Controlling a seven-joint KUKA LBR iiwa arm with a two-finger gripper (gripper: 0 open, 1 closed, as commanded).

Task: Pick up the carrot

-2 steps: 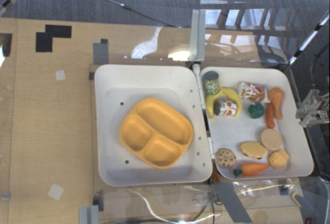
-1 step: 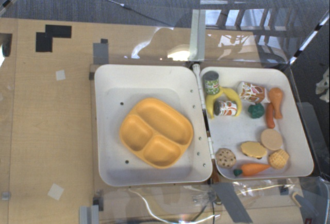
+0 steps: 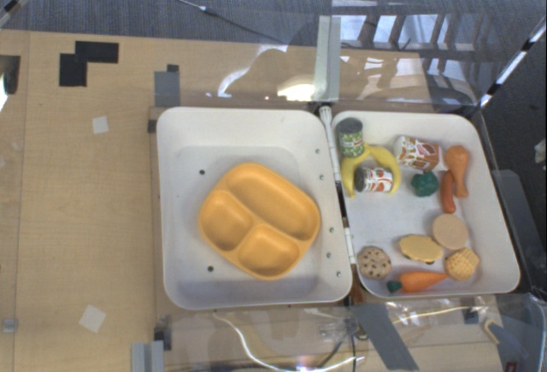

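Note:
The carrot (image 3: 419, 281) is orange with a green top and lies flat at the front edge of the right bin (image 3: 504, 250). Its green end points left, toward a chocolate-chip cookie (image 3: 373, 262). Just right of the carrot sits a small waffle piece (image 3: 462, 263).
The right bin also holds a green can (image 3: 350, 138), a banana (image 3: 373, 161), a small jar (image 3: 375, 180), a carton (image 3: 416, 153), a drumstick (image 3: 459, 166), broccoli (image 3: 425, 184), a sausage (image 3: 448, 191) and bread pieces (image 3: 449, 232). The left bin (image 3: 179, 191) holds a yellow divided plate (image 3: 259, 218).

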